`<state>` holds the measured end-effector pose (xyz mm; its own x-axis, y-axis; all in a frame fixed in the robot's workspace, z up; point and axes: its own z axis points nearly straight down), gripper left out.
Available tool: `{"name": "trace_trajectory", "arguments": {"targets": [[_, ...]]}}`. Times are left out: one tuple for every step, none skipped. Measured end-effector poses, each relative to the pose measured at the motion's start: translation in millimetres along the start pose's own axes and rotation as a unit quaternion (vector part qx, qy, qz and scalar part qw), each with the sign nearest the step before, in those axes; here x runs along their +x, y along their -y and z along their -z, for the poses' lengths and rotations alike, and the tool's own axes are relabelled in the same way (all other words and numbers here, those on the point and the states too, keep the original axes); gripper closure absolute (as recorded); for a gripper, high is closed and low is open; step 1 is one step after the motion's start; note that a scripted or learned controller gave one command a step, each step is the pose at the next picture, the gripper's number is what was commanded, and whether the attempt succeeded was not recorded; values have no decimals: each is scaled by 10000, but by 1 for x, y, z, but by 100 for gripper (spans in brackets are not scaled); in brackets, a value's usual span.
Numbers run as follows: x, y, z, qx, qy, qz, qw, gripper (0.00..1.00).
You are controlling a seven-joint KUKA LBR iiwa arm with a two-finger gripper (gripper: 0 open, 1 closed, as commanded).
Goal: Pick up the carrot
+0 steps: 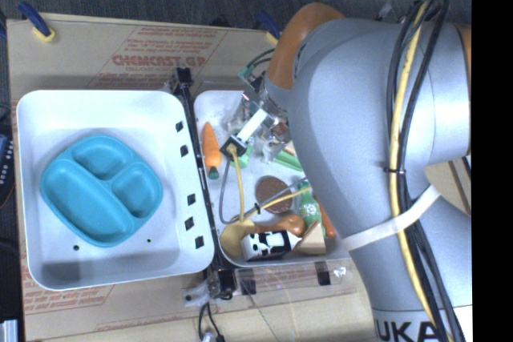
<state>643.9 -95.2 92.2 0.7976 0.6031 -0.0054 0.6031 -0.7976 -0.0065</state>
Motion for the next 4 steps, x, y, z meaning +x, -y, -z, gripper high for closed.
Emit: {"name": "trace_trajectory", "arguments": {"targets": [[-30, 24, -2, 19, 26, -828, 9966, 0], [-10, 12, 0, 8, -7, -2047, 9788, 0], [-8, 15, 9, 68, 3, -2006, 9796, 100], [-33, 53, 102, 6, -36, -2151, 9766, 100]]}}
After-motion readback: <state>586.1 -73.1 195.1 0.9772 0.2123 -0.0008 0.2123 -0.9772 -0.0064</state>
